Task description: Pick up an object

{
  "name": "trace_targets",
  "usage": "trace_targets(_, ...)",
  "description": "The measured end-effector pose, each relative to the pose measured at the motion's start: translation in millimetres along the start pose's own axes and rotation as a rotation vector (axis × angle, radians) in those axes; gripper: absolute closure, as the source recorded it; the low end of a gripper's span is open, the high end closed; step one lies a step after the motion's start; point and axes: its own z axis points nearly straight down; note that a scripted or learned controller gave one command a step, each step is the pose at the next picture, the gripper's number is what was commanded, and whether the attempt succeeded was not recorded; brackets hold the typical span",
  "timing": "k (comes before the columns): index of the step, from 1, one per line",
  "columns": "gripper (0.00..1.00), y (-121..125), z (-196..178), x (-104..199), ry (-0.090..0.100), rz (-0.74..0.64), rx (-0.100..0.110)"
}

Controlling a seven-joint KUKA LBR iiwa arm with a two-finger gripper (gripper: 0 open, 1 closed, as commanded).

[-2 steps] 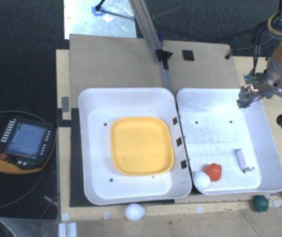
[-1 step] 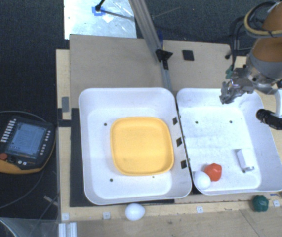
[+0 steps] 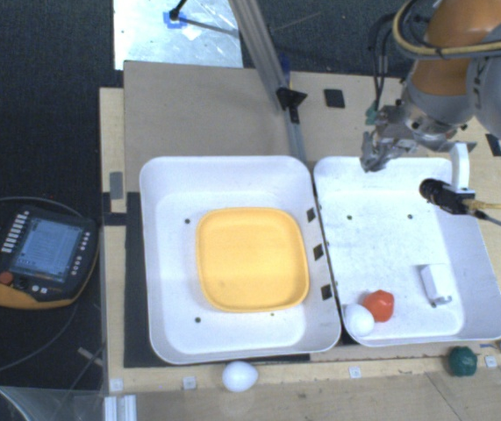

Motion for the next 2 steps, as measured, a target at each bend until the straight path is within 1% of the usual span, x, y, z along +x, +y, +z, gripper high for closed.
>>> trace_targets(1,1.0,20.4,2.6,56.1,0.0,0.0,0.0)
trace_targets(2,1.0,32.0,-2.4,100.0,0.0,0.001,0.0)
